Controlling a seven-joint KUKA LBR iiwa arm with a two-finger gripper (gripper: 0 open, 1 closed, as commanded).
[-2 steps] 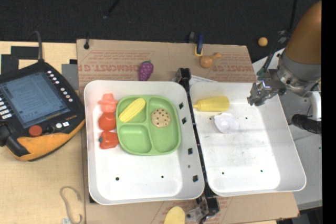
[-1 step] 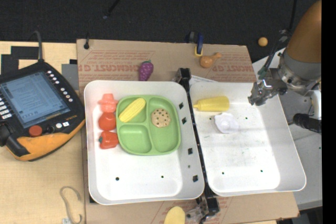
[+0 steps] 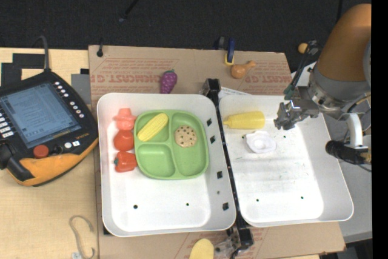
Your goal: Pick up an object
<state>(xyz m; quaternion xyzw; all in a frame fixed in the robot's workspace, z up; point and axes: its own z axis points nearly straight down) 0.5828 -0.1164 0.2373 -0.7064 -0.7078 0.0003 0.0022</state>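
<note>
the arm's jaws (image 3: 286,118) hung over the upper right part of the right bin (image 3: 327,191), right of centre in the frame; whether they were parted or closed could not be told, and nothing was seen between them. this placement suggested an approach to the nearest candidates: a yellow toy (image 3: 244,121), possibly a banana, lying near the bin's upper edge, and a small white cup-like piece (image 3: 260,143) just below it. the left bin (image 3: 157,209) held a green divided plate (image 3: 171,144), with a toy corn cob (image 3: 151,126) in its upper left compartment and a cookie (image 3: 185,136) in its upper right one. red and pink toy pieces (image 3: 123,139) lay beside the plate's left edge. a teach pendant (image 3: 42,124) rested on the worktop at left.
</note>
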